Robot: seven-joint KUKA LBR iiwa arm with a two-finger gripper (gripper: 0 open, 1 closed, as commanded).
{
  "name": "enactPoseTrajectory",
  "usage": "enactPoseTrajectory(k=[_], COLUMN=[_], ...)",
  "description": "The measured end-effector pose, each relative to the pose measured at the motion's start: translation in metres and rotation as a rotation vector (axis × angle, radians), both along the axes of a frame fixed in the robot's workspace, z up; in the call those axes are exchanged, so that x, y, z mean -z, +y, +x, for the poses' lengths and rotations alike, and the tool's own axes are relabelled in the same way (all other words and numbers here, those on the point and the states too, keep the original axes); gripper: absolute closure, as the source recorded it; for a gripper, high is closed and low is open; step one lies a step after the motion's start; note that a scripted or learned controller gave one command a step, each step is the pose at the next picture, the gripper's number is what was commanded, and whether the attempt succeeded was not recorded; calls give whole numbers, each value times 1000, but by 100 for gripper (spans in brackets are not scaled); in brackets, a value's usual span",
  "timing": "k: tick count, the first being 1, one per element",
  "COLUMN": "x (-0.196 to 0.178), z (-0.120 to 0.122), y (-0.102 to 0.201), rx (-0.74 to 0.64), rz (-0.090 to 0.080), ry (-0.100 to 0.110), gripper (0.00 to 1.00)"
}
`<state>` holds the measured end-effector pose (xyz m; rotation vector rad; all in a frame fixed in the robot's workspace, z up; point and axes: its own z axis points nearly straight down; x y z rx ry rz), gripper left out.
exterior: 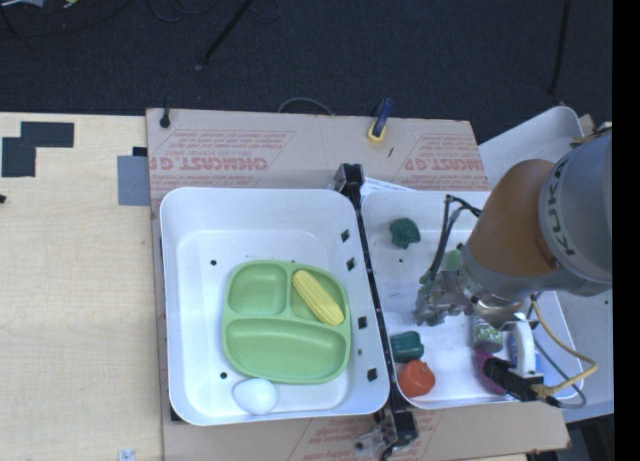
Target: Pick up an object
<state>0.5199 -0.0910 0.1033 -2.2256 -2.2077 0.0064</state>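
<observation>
My gripper [437,303] hangs low over the middle of the right bin [385,211], at the end of the grey arm with its orange band [510,221]. A dark green object [405,232] lies toward the bin's far side, apart from the gripper. A second green piece [406,346] and an orange-red round object [416,379] lie at the near left corner, just below the gripper. A purple object [493,371] shows at the near edge, partly hidden by the arm's hardware.
The left bin [190,249] holds a green divided plate [285,349] with a yellow corn cob [318,296] in its upper right compartment, and a white egg-shaped object [254,395] near the front. A black divider [362,279] runs between the bins. Cables trail at the arm's right.
</observation>
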Motion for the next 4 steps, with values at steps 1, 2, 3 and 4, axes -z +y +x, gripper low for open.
enactPoseTrajectory(k=[1,2,3,4], x=[-61,-103,-125,-134], z=[6,7,7,17], y=[-2,-2,-2,48], rx=[-8,-8,-9,-13], rz=[-2,-2,-1,0], ry=[-10,-9,-7,-6], gripper=[100,100,100,100])
